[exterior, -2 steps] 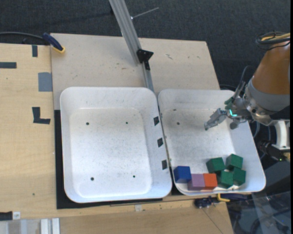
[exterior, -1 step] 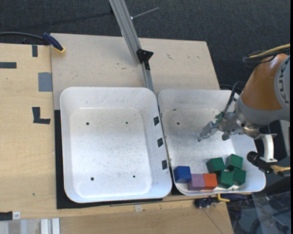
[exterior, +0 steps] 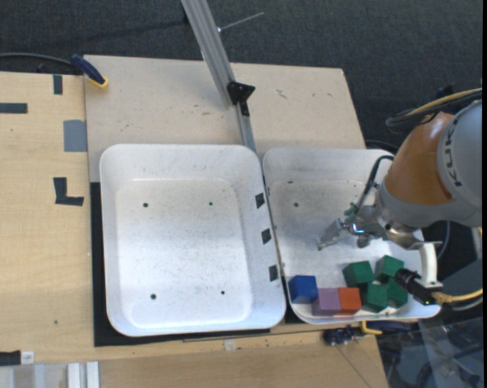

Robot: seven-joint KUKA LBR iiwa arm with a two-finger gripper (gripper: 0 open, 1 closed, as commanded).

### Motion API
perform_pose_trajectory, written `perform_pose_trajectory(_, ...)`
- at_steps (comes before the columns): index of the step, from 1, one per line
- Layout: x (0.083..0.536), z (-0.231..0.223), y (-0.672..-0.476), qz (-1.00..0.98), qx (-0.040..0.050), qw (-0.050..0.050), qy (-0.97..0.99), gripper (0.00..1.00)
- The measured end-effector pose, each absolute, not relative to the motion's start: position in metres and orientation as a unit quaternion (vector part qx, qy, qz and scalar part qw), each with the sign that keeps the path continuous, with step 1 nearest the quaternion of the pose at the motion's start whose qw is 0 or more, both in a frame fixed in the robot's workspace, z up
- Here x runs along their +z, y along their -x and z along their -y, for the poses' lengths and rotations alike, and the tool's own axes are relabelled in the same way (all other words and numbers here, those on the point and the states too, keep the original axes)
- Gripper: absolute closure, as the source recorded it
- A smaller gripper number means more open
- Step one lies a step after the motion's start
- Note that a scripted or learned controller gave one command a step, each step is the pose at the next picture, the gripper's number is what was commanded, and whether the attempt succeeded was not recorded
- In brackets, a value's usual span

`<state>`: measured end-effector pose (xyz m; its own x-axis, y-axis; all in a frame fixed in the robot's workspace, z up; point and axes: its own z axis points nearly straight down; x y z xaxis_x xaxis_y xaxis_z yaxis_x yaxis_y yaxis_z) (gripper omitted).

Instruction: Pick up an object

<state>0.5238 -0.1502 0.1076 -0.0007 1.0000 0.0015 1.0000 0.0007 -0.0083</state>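
Several small blocks lie along the front edge of the right bin [exterior: 308, 176]: a blue block [exterior: 303, 288], a purple block [exterior: 329, 300], an orange block [exterior: 349, 298] and a cluster of green blocks [exterior: 359, 274] at the front right corner. My gripper [exterior: 335, 229] hangs over the middle of the right bin, behind and above the blocks and apart from them. It looks open, and nothing sits between its fingers. The arm's orange band and grey wrist cover the bin's right side.
The left bin [exterior: 114, 217] stands beside the right one, their rims touching. A slanted metal rail [exterior: 215, 51] runs down from the top to the bins' shared back corner. A black cable [exterior: 33, 57] and a blue-yellow clip [exterior: 90, 69] lie at the bench's far left.
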Motion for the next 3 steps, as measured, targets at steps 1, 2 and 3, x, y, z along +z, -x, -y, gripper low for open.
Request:
perform_pose_trajectory(1, 0.091, 0.149, -0.523, 0.707, 0.0015, 0.002, 0.707, 0.00)
perform_pose_trajectory(2, 0.101, 0.149, -0.523, 0.708, 0.0008, 0.002, 0.706, 1.00)
perform_pose_trajectory(3, 0.152, 0.147, -0.514, 0.707, -0.0006, -0.001, 0.707, 1.00)
